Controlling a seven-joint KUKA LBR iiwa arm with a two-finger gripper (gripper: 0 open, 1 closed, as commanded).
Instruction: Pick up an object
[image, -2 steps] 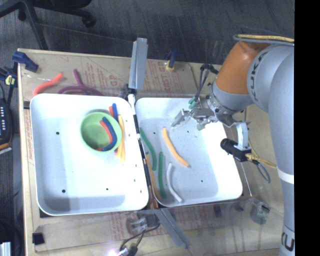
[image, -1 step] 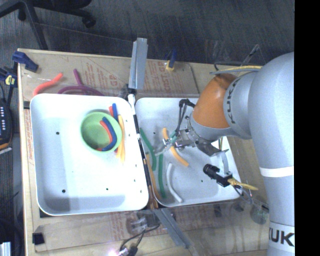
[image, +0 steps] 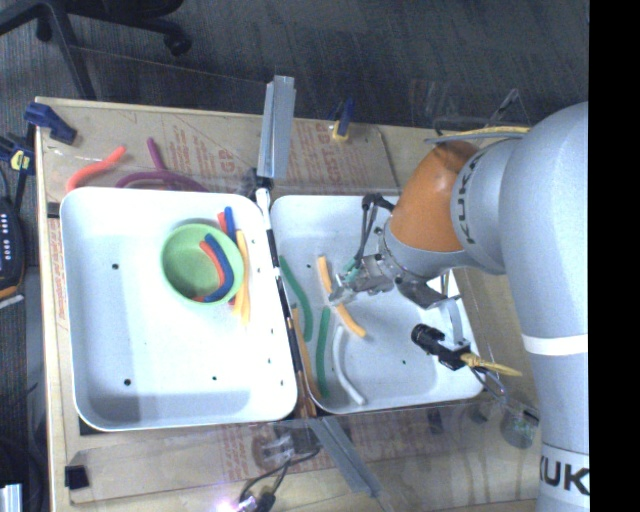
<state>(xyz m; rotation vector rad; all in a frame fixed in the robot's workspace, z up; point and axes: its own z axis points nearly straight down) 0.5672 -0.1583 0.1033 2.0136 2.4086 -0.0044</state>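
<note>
gripper (image: 343, 290) touches a thin, curved orange strip (image: 337, 295).

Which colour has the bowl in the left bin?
Green. The bowl shows in the camera view, with red, blue and yellow pieces on it.

White letters "KU", the start of a brand name cut off by the frame, stand on the grey arm (image: 545, 300) at its lower end. On the orange band (image: 435, 195) above the wrist, dark lettering is too foreshortened to read.
</note>
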